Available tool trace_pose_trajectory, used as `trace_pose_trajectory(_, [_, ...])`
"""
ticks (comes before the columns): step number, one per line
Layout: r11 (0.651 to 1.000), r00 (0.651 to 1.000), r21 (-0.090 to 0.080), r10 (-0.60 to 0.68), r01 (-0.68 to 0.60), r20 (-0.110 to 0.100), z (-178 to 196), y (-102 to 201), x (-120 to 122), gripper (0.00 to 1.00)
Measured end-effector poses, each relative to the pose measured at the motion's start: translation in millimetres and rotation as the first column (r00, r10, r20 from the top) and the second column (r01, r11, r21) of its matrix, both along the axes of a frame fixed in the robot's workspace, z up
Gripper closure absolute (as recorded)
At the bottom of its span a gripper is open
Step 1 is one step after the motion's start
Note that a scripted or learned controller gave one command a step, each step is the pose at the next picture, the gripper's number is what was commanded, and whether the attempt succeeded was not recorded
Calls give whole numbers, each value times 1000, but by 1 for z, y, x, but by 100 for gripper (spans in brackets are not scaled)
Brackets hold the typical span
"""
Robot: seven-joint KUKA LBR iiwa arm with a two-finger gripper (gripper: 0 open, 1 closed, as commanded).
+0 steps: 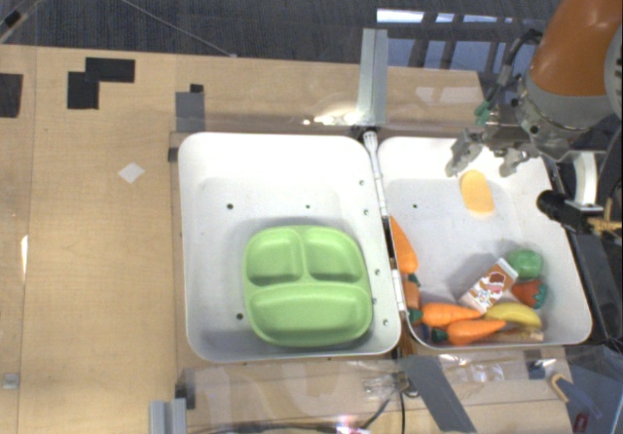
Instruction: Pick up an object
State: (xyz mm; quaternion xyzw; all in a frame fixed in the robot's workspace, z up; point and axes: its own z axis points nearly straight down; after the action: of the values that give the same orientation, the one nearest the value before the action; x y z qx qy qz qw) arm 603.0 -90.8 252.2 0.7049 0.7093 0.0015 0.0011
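Approach step, nothing lifted yet. Claw [484, 159] spread wide, hovering at 12 o'clock of the orange piece [477, 193], in the right bin [428, 228]. Next: lower straight onto it, then close. Other toy food heaped toward 5 o'clock.

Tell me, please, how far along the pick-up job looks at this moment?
Nothing looks picked yet. In hand: the claw, fingers spread, hangs above the loose orange piece in the right bin, gripping nothing. Left: closing on an object and lifting; the carrots and banana lie untouched.
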Motion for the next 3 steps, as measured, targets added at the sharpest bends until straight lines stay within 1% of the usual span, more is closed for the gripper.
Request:
trace_pose_trajectory(1, [999, 999, -1, 45, -45, 0, -111, -74, 27, 0])
trace_pose_trajectory(2, [1000, 1000, -4, 4, -4, 8, -163, -97, 27, 0])
trace_pose_trajectory(3, [984, 984, -2, 176, -176, 3, -122, -65, 6, 0])
